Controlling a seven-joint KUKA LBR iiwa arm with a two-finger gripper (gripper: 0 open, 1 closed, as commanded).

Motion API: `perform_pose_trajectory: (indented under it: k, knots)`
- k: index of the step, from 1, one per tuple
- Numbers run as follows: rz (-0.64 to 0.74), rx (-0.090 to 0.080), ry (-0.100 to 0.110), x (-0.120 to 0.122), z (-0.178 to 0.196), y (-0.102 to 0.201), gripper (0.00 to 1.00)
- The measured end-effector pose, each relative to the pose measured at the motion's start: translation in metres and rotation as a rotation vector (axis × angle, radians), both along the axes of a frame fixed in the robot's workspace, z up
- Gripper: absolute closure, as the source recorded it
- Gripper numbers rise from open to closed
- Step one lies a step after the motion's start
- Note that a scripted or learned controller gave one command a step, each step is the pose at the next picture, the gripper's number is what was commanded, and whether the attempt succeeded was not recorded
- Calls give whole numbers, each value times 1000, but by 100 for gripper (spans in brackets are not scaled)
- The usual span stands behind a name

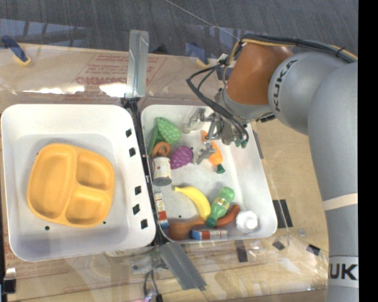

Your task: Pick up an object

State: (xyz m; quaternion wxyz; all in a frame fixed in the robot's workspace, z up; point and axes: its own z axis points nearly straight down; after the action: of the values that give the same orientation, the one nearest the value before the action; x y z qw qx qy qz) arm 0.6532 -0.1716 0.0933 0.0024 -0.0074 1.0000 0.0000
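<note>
Reading "KUKA" on arm [315, 99] — fingers [208, 145] over right bin [259, 187], state unclear.

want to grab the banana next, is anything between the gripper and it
Nothing sits on top of the banana, so it is open from above. The gripper hovers near the bin's upper part by the purple grapes and an orange piece. The green bottle crowds the banana's right end, so approach with care.
</note>
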Motion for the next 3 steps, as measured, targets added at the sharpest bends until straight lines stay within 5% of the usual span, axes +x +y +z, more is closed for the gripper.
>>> perform_pose_trajectory:
  k: [2, 3]
  knots:
    - [0, -1, -1, 0, 0, -1, 0]
    - [-121, -3, -3, -4, 61, -39, 0]
